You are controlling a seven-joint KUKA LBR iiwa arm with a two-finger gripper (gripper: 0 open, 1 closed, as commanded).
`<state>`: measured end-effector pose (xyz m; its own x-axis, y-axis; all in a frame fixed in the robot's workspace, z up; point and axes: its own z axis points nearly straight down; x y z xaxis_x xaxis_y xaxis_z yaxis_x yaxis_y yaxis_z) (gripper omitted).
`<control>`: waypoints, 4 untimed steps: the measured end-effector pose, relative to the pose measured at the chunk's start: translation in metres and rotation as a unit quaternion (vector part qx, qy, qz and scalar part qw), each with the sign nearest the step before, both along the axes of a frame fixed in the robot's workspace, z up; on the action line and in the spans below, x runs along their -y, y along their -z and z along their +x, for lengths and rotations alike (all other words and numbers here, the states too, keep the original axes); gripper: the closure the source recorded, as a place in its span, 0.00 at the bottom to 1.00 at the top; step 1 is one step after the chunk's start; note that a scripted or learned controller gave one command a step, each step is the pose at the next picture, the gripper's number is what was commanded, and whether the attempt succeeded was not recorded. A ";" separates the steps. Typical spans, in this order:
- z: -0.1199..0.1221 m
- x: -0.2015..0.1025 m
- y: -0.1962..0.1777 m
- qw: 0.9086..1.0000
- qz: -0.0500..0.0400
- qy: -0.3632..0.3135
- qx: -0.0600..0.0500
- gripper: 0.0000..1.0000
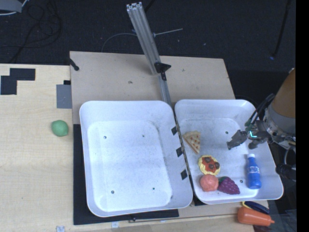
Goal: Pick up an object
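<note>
1. Over the right bin [212, 108], near its right-hand wall, the gripper [237, 141] hangs above bare white floor; its dark fingers [235, 143] look spread a little apart with nothing between them
2. Just below the gripper, beside the same wall, a blue bottle [253, 170] with a white cap lies on the bin floor, apart from the fingers
3. Along the front of that bin sit a purple bunch of grapes [228, 185], touching a round pink-red fruit [209, 182] on its left
4. Just above the fruit lies a small round pizza toy [209, 165], and further up, close to the dividing wall, a tan waffle wedge [193, 141]
5. Beside it on the left sits the left bin [96, 111]
6. Outside the bins, a green ball [60, 128] rests on the wooden bench [29, 168] at far left, and an orange carrot-like toy [254, 217] lies past the right bin's front corner
</note>
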<state>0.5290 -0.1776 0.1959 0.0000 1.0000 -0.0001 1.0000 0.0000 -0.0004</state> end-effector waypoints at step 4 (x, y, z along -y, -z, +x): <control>0.005 -0.003 0.093 1.000 0.000 0.001 0.001 1.00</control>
<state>0.5342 -0.1747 0.1025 0.0017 1.0000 -0.0003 1.0000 -0.0017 0.0021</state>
